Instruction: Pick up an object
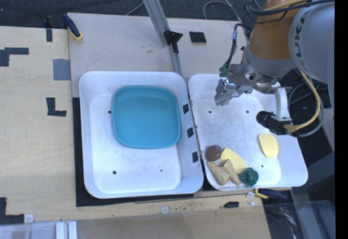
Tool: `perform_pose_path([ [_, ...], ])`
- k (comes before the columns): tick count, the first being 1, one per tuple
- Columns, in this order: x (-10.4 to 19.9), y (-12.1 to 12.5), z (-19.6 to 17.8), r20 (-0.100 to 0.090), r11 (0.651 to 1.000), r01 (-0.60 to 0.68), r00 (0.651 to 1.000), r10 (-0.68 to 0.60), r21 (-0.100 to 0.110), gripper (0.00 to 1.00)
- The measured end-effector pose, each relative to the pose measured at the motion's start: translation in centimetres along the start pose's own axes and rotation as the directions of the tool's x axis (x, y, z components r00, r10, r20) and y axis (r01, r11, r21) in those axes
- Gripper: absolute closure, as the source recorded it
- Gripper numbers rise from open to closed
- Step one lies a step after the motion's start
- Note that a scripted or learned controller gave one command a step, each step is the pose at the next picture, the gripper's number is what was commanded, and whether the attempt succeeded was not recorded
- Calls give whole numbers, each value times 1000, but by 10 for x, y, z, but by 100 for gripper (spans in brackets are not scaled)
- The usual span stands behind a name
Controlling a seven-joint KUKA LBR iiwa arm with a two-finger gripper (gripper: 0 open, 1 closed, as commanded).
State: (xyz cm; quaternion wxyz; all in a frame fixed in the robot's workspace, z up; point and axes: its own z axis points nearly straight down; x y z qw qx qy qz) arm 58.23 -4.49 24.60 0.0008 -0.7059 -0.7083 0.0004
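The gripper [224, 95] is hanging over the far part of the right bin [239, 124], its fingers pointing down at bare floor; nothing is showing between them, though how far apart they are standing I cannot tell; the objects are lying well apart from it, a brown lump [212, 152], yellow wedge [232, 157], tan pieces [219, 173] and green ball [249, 176] crowding the near left corner, a yellow oval [268, 145] lying nearer the right wall; the left bin [92, 124] is holding a blue plate [145, 116]; descending here would likely mean closing on nothing, and the tight cluster is risking a glancing, slipping grasp.
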Motion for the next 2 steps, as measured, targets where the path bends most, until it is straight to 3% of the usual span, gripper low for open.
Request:
perform_pose_path([
  [2, 106, -31, 18, 0, 1000, 1, 1000, -1, 0, 100],
])
